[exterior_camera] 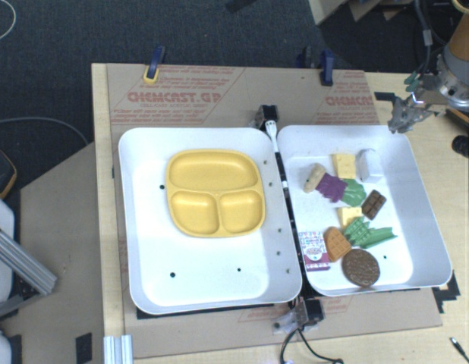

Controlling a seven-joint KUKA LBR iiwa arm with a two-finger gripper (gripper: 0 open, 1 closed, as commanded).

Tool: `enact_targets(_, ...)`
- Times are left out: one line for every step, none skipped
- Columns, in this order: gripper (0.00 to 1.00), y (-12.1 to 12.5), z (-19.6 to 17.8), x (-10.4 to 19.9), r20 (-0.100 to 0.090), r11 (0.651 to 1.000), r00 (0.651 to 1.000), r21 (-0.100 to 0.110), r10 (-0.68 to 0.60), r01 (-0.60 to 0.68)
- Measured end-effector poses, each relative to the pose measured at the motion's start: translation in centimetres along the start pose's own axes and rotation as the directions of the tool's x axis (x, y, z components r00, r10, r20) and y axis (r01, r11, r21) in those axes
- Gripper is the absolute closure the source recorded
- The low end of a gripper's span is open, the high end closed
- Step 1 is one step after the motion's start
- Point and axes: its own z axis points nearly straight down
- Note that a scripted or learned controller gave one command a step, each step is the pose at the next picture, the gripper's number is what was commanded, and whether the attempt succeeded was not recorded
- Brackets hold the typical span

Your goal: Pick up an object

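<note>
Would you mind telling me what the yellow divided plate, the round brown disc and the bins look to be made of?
The yellow divided plate looks like moulded plastic: uniform colour, soft sheen, rounded compartments. The round brown disc seems a matte plastic toy cookie, though its speckled surface leaves that open. The bins appear to be thin glossy white plastic with rounded, formed rims.

Red block lettering reading "CHEMCAST G.P" is printed on the tan paper-masked sheet (219, 89) beneath the bins, above the left white bin; smaller red lines beneath that wording are too fine to be read; the same red wording is repeated, partly cut off, on the sheet above the right white bin, where only "HEMCAST" can be made out; print is carried by a small white and pink packet (314, 250) at the right bin's left edge, but it is illegible.
</note>
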Motion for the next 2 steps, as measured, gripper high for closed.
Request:
enact_targets(1.00, -1.8, 0.3, 4.0, -0.005, 1.000, 1.000, 0.012, -0.002, 0.002)
enact_targets(1.00, -3.4, -0.7, 9.6, -0.006, 1.000, 1.000, 0.011, -0.004, 0.005)
